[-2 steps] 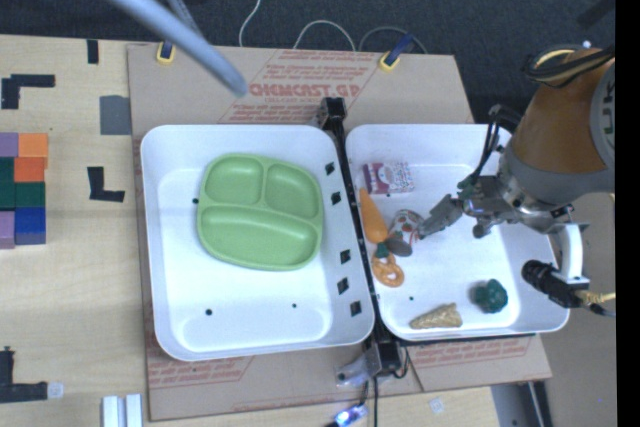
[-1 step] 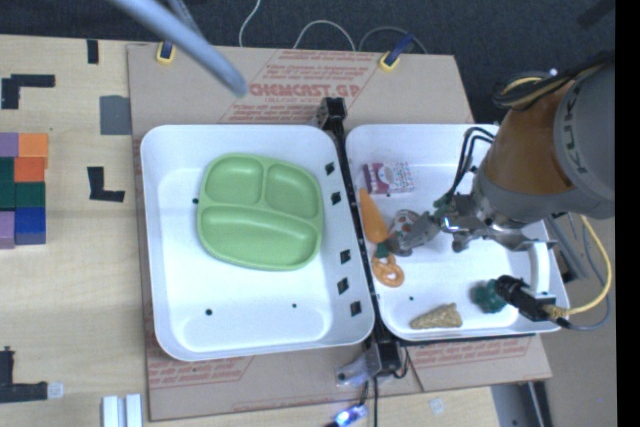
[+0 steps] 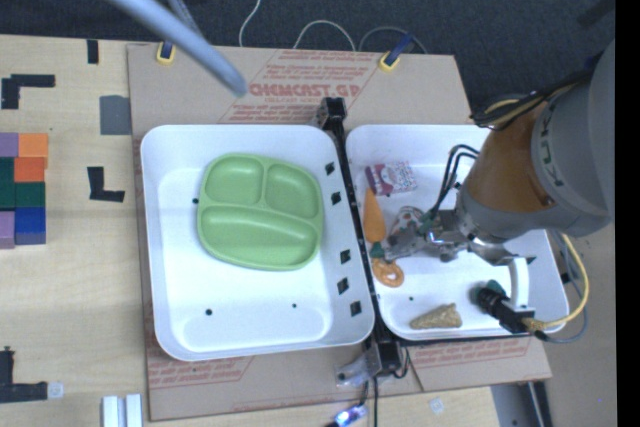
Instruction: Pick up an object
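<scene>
Gripper [image 3: 403, 233] low in right bin [image 3: 455, 137], near its left wall; finger spread unreadable. Orange carrot-shaped piece [image 3: 373, 215] just beside gripper at 10 o'clock. Orange ring [image 3: 388, 273] at 7 o'clock. Tan lump [image 3: 437, 317] at 5 o'clock. Red-white packet [image 3: 390, 179] at 12 o'clock, print illegible. Green divided plate [image 3: 262, 212] in left bin [image 3: 160, 215]. Cardboard [image 3: 300, 87] reads "CHEMCAST", partly hidden.

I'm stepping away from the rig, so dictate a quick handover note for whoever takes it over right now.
Gripper: low in the right bin, at its left side beside the orange piece; whether it is open or shut can't be seen.
Things: orange ring, tan lump and red-and-white packet lie in the right bin; green divided plate lies in the left bin.
Done: nothing visibly lifted.
Left: grasp one object and raise it.
</scene>
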Controlling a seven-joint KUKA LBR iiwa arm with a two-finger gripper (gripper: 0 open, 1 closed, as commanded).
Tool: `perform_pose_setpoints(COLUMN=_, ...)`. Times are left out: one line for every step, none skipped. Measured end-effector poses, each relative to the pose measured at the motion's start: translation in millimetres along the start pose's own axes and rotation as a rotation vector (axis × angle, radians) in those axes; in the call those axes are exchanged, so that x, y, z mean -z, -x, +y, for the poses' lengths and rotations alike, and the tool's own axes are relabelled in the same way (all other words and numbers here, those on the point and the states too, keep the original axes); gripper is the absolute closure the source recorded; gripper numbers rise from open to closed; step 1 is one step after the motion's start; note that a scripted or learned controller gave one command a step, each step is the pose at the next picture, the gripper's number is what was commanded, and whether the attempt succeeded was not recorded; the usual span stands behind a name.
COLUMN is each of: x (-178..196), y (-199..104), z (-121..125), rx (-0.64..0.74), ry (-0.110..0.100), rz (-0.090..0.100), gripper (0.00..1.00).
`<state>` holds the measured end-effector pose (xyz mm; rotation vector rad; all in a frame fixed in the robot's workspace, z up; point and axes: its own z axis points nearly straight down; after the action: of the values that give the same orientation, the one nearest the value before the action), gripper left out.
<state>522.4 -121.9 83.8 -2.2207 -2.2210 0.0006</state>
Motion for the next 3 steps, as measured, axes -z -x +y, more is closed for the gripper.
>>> perform_pose_setpoints(x=15, y=-3, z=3, rx=0.004, ry=0.006, rz=0.004, gripper=1.0)
perform_pose_setpoints(x=57, y=-1, z=-1, rx=0.001, ry=0.002, rz=-0.001, gripper=1.0)
perform_pose_setpoints(x=99, y=-1, z=2, rx=0.002, ry=0.004, rz=-0.001, gripper=1.0)
